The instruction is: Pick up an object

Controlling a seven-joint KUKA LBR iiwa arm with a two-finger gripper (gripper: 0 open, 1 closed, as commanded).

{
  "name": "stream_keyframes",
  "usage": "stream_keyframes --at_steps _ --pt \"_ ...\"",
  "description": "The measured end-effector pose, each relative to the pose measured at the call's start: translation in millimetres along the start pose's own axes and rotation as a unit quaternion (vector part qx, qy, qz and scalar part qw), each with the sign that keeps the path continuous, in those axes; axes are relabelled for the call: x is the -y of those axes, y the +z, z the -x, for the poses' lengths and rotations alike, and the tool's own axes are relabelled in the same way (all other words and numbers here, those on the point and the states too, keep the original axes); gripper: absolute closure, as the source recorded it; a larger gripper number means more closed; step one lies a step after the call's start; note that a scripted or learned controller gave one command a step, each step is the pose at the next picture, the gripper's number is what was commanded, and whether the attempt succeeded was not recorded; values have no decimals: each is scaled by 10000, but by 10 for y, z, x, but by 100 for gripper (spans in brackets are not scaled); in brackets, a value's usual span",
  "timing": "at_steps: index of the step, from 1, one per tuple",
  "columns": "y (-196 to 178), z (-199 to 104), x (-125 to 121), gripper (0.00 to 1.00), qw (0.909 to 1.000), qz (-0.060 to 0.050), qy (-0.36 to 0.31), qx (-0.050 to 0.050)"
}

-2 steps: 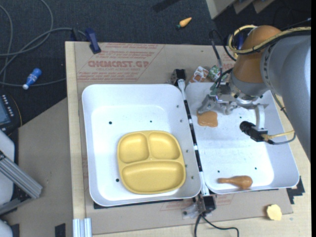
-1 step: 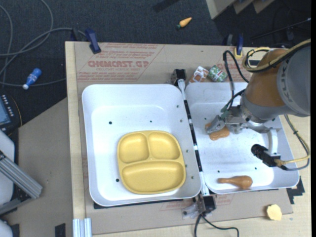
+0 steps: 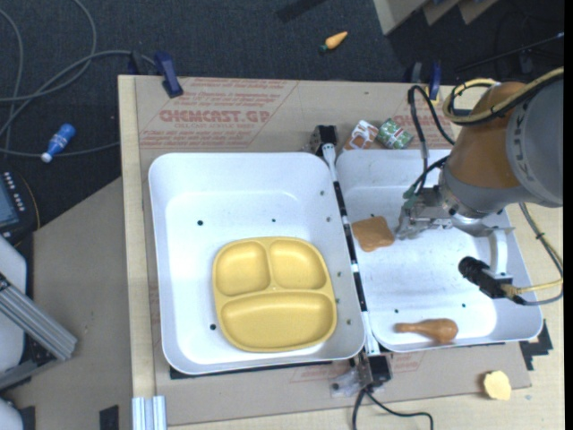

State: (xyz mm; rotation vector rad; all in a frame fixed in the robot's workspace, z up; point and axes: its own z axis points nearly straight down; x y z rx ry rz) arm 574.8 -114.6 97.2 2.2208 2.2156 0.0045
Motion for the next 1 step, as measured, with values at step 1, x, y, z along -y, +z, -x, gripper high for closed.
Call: stream_keyframes --at_steps 1 --pt "-936 -744 90 100 10000 23 -56 -19"
